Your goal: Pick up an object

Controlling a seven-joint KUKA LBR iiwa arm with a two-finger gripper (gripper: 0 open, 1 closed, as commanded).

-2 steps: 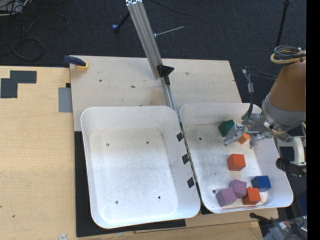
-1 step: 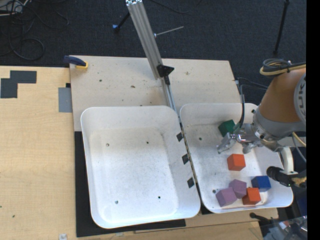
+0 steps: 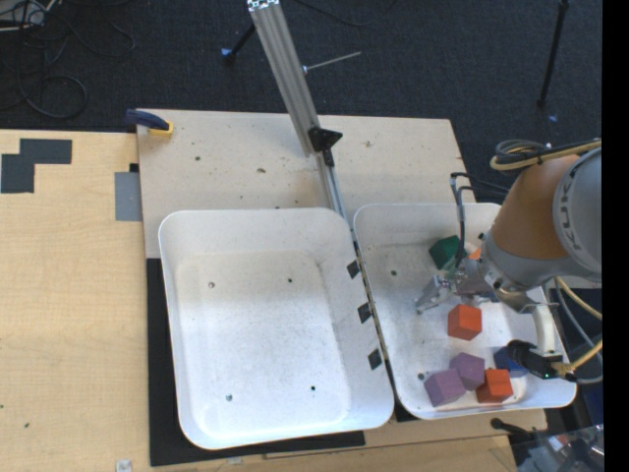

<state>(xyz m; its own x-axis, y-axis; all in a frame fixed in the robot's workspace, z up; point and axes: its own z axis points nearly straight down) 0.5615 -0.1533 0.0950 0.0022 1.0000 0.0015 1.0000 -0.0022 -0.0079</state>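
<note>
Objects for picking are gathered in the right bin (image 3: 393, 264), the one nearer the desk's right edge. Five blocks and one green piece can be counted there. An orange-red cube (image 3: 465, 322) lies near the bin's middle, just below the jaws (image 3: 439, 291) and apart from them. Two purple blocks (image 3: 455, 379) sit touching each other by the bin's near edge, with a second orange block (image 3: 494, 385) just beside them toward the near right corner. A blue block (image 3: 510, 358) lies above that orange one, partly covered by a dark part of the arm, so its shape is hard to make out. The green object (image 3: 447, 252) lies toward the bin's far side, touching or partly behind the wrist; its outline is cut off there.

The jaws are seen as small grey metal fingers low over the bin floor, left of the wrist. Whether they are spread or closed cannot be told, and nothing is seen between them. The arm (image 3: 545, 224) is cut off at the right.

The left bin (image 3: 197, 254) lies beside the right one, its white floor dotted with small dark specks.
</note>
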